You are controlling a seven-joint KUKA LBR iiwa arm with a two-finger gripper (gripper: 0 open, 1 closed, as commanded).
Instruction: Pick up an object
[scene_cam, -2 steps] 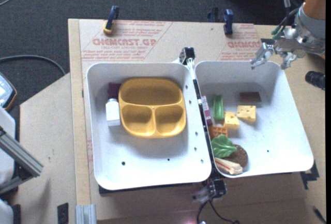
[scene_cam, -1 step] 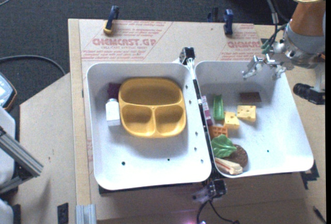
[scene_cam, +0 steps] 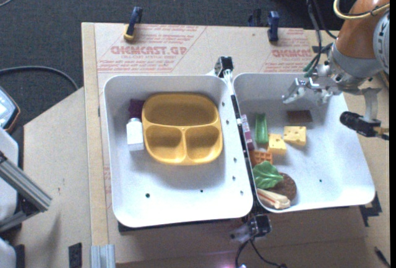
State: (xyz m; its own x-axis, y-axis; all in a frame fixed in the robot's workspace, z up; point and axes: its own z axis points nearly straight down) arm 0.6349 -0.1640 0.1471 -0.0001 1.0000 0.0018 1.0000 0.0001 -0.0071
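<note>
My gripper (scene_cam: 296, 92) hangs over the back of the right bin (scene_cam: 346, 168), reaching in from the right under the orange band of the arm. Just in front of and below it a brown block (scene_cam: 299, 116) lies on the bin floor, apart from the gripper. Nearer the front sit a holed yellow cheese wedge (scene_cam: 296, 135), a smaller yellow piece (scene_cam: 277, 144), a green pod (scene_cam: 262, 129), an orange waffle piece (scene_cam: 262, 156), a green leaf (scene_cam: 266, 174), a brown patty (scene_cam: 287, 186) and pale fries (scene_cam: 273, 199). I see nothing held in the gripper.
The left bin (scene_cam: 124, 192) holds a yellow divided plate (scene_cam: 182, 128), a white bottle (scene_cam: 135, 134) and a dark purple item (scene_cam: 136, 105). A red and white strip (scene_cam: 245, 129) lies along the divider. A black fitting (scene_cam: 357, 123) on the arm juts over the right bin's right side.
</note>
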